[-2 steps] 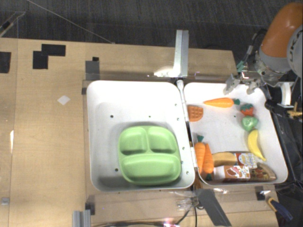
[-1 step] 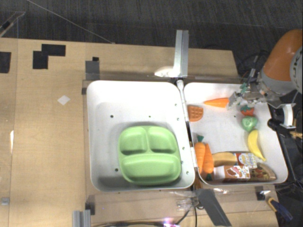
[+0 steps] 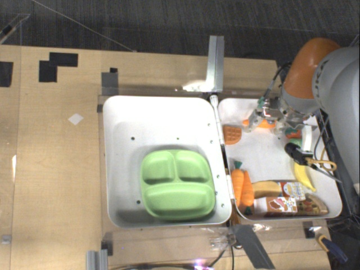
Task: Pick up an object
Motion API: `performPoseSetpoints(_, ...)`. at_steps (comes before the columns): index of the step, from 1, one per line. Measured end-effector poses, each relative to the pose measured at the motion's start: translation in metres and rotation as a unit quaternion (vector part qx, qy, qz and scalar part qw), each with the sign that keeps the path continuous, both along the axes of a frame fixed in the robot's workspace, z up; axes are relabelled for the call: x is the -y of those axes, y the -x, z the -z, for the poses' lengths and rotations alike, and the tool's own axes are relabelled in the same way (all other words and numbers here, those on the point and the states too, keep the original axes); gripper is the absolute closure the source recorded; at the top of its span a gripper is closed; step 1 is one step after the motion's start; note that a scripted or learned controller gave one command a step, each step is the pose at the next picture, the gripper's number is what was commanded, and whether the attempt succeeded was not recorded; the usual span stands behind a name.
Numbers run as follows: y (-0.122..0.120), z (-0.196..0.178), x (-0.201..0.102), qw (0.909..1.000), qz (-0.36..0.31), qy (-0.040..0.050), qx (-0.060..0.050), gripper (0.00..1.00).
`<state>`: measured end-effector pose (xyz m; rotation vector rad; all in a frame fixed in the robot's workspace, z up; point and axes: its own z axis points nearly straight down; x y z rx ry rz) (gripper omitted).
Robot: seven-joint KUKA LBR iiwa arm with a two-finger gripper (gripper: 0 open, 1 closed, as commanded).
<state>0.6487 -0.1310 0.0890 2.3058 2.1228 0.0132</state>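
- The grey arm (image 3: 332,77), with its orange band up top, reaches in from the right and hangs over the far corner of the right bin (image 3: 264,156).
- The claw (image 3: 269,118) sits low over that bin's far end. From here I cannot tell whether it is spread or pressed together.
- A small orange piece (image 3: 260,124) lies right at the claw, on the side toward the left bin. Whether the claw is touching it or has hold of it I cannot make out.
- A flat, brown-orange square piece (image 3: 232,134) lies near it, against the wall between the two bins.
- Along the near end of the right bin lies a carrot (image 3: 238,185) with a green top, close to the dividing wall.
- Beside the carrot, a labelled bottle (image 3: 287,205) lies on its side along the near wall.
- A banana (image 3: 304,176) lies by the right wall, just beyond the bottle.
- The left bin (image 3: 129,117) holds a green divided plate (image 3: 177,183), set toward its near right corner.
- Both bins rest side by side on the pale wooden surface (image 3: 50,167).
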Motion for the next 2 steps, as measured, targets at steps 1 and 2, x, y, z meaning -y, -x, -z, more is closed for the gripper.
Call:
performPoseSetpoints(1,-0.010,-0.054,0.056,0.9987,-0.050,0.0016,-0.001,0.00)
performPoseSetpoints(2,0.081,-0.001,0.071,0.9965,0.084,-0.0028,0.000,0.00)
